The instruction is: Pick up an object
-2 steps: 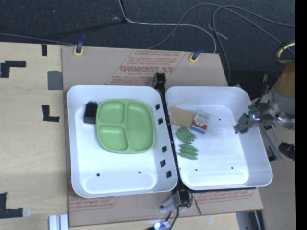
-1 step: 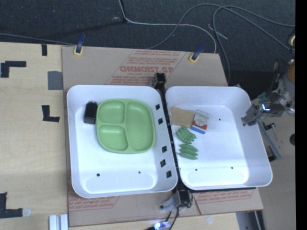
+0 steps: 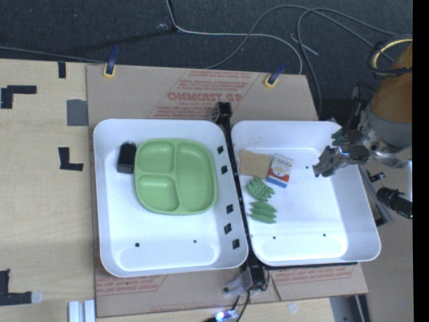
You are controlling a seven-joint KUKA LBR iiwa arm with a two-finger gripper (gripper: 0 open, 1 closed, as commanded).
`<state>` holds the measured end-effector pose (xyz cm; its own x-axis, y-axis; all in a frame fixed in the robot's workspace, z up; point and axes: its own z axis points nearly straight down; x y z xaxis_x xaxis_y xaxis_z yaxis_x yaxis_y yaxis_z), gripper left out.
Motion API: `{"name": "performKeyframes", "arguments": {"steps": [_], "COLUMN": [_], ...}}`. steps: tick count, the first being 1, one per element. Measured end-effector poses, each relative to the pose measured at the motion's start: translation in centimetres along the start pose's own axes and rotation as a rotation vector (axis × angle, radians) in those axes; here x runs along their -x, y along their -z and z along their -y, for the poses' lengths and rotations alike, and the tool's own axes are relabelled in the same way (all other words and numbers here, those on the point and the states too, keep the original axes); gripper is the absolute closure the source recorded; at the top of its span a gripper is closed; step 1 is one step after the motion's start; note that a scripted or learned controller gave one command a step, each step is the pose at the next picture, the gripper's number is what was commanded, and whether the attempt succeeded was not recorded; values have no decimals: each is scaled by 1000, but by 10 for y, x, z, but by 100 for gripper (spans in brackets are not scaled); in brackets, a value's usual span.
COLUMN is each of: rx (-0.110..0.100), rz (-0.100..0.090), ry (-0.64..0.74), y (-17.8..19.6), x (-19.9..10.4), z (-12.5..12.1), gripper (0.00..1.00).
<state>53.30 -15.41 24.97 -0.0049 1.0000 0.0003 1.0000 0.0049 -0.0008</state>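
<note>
The gripper [image 3: 326,166] hung over the right bin [image 3: 335,247], close to that bin's right wall and toward its far side; whether its fingers were apart or together could not be told. Nothing showed between them.

Against the right bin's left wall lay a brown cardboard-coloured piece [image 3: 252,162], with a small white carton with red and blue print [image 3: 280,169] touching its right side. Just nearer the front edge lay two green pea pods [image 3: 260,189] and [image 3: 263,212], one behind the other.

In the left bin [image 3: 161,257] a green divided plate [image 3: 176,176] sat toward the far right corner, and a small black block [image 3: 126,157] rested at the plate's left rim.
</note>
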Motion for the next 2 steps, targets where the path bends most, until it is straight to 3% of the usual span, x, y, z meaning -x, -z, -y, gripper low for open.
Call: {"name": "performKeyframes", "arguments": {"steps": [2], "rx": [-1], "rz": [0], "ry": [1], "y": [-10], "x": [-102], "z": [-23], "gripper": [100]}}
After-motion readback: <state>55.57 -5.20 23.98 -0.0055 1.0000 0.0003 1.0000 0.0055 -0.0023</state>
